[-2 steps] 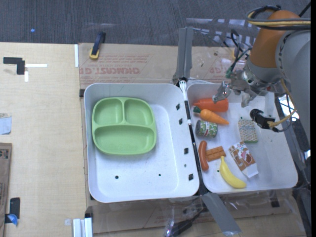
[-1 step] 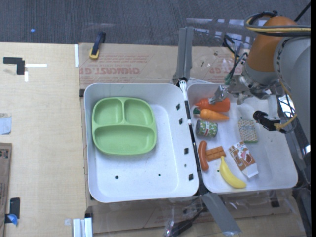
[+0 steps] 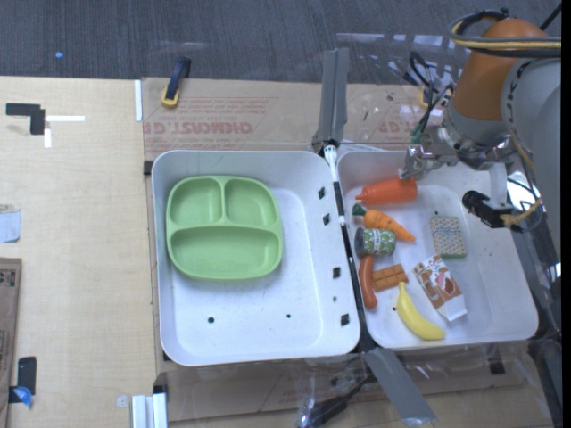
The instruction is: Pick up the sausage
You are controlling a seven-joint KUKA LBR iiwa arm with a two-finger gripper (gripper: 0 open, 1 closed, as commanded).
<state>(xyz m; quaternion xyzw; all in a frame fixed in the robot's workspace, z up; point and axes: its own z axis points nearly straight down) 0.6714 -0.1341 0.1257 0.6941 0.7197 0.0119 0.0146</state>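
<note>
Sausage [image 3: 367, 283] lies in the right bin [image 3: 500, 319], near its left wall, beside the can [image 3: 375, 241] and far from the pincer [image 3: 413, 169], whose opening I cannot tell. A good grasp should cross its narrow width, avoiding the wall.

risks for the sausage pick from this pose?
1. The sausage lies pressed against the bin's left wall, leaving little finger room on that side.
2. A small can and an orange-brown piece sit right beside it, so the gripper may snag them instead.
3. The gripper hovers over the big carrot, across the bin from the sausage, so the descent could go there.
</note>
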